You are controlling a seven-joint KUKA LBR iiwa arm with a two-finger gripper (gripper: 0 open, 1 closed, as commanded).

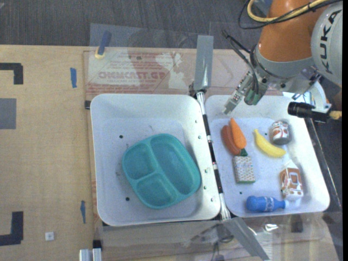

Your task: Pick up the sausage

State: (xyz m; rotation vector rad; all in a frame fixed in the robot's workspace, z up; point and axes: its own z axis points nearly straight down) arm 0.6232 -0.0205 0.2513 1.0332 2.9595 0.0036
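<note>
The sausage (228, 140) is a short reddish-brown piece lying in the right bin (321, 200), near its left wall. It rests against the left side of an orange carrot (236, 133). My gripper (241, 102) hangs over the bin's far left corner, above and slightly behind the sausage and apart from it. Its fingers (230, 106) stand open with nothing between them.
The right bin also holds a banana (268, 145), a small can (279, 132), a speckled sponge (244, 169), a carton (291, 181) and a blue bottle (265, 203). A teal divided plate (161, 171) lies in the left bin (109, 118).
</note>
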